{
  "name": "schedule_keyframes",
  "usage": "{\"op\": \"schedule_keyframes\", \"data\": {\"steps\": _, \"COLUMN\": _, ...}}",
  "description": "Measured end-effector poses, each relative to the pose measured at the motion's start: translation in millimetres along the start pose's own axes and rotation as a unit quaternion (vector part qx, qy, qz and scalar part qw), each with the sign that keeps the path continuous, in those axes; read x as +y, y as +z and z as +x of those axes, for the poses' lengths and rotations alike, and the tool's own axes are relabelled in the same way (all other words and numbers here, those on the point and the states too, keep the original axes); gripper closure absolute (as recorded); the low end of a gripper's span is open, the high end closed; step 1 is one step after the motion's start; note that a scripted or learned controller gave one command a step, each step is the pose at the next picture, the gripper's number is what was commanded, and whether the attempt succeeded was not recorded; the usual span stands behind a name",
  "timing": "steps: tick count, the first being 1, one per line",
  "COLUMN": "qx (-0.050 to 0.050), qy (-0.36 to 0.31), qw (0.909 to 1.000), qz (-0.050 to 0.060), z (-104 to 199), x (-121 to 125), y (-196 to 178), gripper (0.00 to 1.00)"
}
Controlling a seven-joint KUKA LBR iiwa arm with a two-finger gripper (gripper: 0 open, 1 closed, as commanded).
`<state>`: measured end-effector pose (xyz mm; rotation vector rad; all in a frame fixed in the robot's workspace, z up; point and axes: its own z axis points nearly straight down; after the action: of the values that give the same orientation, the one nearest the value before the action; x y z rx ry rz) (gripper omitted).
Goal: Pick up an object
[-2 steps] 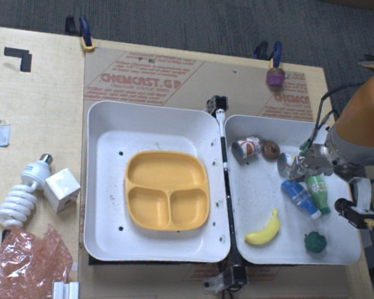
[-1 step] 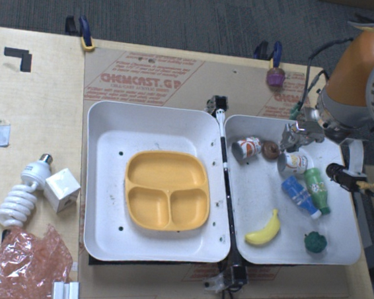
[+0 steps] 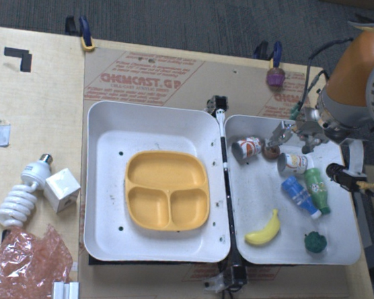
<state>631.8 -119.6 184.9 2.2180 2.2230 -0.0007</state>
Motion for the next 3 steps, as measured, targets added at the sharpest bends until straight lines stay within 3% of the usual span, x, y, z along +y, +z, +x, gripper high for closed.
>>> {"op": "schedule_keyframes", "data": {"steps": 1, "qx": -0.002, "qy": 0.002, "qw": 1.0000, "qz": -0.006, "z": 11.0, "x": -7.3, "y": 72.0, "gripper": 0.00}}
{"op": "schedule_keyframes", "data": {"steps": 2, "qx": 0.000, "qy": 0.002, "qw": 1.0000, "qz": 0.000, "z": 24.3, "x": -48.3, "y": 92.3, "gripper": 0.00}}
{"op": "schedule_keyframes", "data": {"steps": 3, "qx": 0.000, "qy": 0.003, "qw": 1.0000, "qz": -0.001, "z": 23.3, "x": -47.3, "y": 81.7, "gripper": 1.00}}
